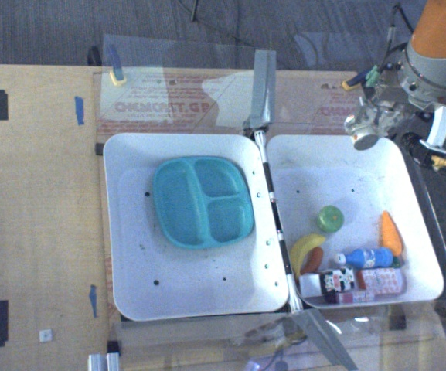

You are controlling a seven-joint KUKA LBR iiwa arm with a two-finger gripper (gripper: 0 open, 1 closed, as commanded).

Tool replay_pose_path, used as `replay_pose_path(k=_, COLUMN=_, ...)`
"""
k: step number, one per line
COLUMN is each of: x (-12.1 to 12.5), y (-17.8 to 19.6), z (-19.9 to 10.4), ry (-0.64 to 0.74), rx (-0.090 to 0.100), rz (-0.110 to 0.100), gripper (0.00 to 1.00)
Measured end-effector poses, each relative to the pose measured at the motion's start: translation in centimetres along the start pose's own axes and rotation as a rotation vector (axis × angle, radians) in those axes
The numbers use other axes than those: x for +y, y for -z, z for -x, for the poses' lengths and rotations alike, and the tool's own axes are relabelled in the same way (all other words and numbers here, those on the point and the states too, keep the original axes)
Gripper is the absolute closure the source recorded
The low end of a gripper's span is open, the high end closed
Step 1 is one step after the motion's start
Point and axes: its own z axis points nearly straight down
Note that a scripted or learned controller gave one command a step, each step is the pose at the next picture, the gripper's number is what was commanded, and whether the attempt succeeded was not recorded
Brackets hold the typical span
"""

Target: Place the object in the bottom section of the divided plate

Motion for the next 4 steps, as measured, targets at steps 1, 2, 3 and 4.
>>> replay_pose_path(k=1, x=0.0, y=0.0, z=0.0, ry=0.0, rx=0.0, rz=0.0, gripper=0.0)
replay_pose_path(k=2, x=-4.6, y=-16.6, z=-3.9, ry=-0.07, rx=0.002, rz=0.001, gripper=0.0)
replay_pose_path(k=3, x=-18.2, y=-17.2, z=-1.5, ry=-0.24, rx=0.004, rz=0.005, gripper=0.0)
replay_pose_path(k=4, x=-16.1, y=-12.9, z=-0.2, ry=-0.302, rx=0.002, rz=-0.001, gripper=0.0)
